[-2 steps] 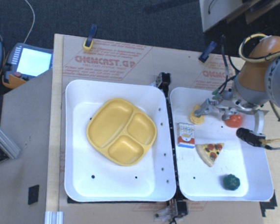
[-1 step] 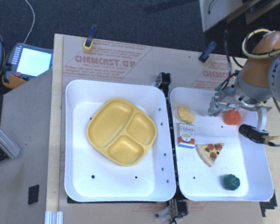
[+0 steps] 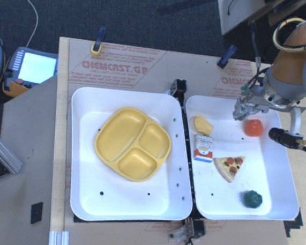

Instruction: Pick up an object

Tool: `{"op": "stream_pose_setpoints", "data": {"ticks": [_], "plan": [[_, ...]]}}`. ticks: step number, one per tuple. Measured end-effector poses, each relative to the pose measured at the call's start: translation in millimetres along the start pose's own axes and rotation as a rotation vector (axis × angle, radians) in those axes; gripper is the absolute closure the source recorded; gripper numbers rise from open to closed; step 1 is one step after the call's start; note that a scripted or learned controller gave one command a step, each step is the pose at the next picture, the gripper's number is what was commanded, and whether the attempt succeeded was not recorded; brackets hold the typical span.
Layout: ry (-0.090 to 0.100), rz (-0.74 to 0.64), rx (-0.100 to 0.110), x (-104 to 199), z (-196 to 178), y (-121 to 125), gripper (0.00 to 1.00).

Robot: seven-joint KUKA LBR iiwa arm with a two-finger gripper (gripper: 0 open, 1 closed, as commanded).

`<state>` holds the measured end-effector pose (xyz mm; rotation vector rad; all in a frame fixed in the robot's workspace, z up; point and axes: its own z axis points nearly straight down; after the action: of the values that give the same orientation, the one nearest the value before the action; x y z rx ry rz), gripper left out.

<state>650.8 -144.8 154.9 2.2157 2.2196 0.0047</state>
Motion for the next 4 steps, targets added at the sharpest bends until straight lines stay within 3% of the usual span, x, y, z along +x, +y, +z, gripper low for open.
{"op": "stream_pose_setpoints", "data": {"ticks": [1, 2, 4], "plan": [[0.000, 0.000, -0.001, 3.2, -50.4, 11.0, 1.00], [0.001, 0.001, 0.003, 3.4, -54.1, 11.7, 1.00], [0.004, -0.004, 0.009, 108.4, -62.7, -19.0, 1.00]]}}
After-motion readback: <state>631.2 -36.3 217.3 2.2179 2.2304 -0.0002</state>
